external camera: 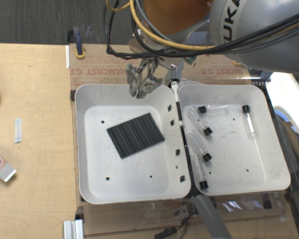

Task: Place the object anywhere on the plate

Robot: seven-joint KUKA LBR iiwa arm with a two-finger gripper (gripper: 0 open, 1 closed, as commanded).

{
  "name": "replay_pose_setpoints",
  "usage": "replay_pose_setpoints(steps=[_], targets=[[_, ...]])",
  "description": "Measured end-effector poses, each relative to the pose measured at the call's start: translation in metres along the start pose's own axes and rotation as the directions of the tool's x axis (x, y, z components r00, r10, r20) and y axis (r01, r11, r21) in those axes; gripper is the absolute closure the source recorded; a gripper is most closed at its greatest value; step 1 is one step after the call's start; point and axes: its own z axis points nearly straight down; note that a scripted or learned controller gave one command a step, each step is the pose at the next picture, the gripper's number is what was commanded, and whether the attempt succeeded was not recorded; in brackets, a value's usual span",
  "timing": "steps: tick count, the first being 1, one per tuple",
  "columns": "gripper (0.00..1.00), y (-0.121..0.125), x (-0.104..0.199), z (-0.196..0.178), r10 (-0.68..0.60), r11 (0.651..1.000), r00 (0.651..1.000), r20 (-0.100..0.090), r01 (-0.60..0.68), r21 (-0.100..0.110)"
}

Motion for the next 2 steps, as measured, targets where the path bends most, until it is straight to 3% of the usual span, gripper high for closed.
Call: replay_pose_setpoints(steps=[1,2], targets=[[1.0,-0.03,0.01,0.014,-0.051,0.999,0.999,0.0,0.051,0.0],[1.0,-0.045,0.037,0.0,-0.214,0.977,0.977,0.001,0.214,0.001]])
